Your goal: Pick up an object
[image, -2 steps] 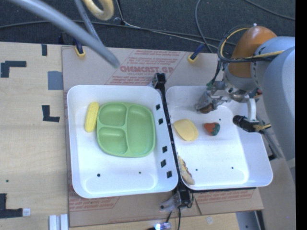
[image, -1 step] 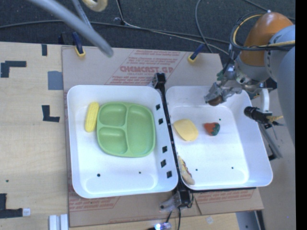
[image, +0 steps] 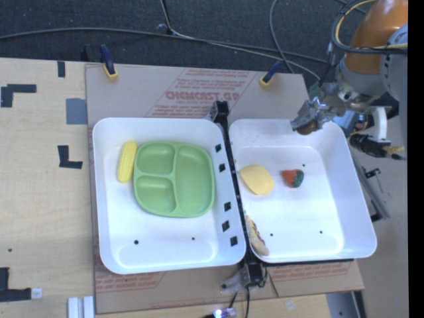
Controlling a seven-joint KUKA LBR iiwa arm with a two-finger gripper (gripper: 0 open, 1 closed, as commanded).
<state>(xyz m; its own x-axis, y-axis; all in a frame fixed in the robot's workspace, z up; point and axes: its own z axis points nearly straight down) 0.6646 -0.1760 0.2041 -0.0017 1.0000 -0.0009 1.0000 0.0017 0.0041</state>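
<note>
In the right bin (image: 331, 237) lie a yellow lemon-like piece (image: 257, 179), a small red strawberry with a green top (image: 292, 177), and a pale tan piece (image: 256, 239) against the bin's left wall near the front. My gripper (image: 308, 120) hangs over the far right corner of that bin, well above and behind the strawberry. Nothing shows between its fingers. In the left bin (image: 109, 197) a yellow corn cob (image: 126, 161) lies beside a green divided plate (image: 175, 178).
The bins sit on a brown cardboard sheet (image: 192, 95) held by two blue and yellow clamps (image: 106, 61) at the back. Black cables (image: 199, 38) run across the dark floor behind. The arm's orange band (image: 377, 28) stands at the upper right.
</note>
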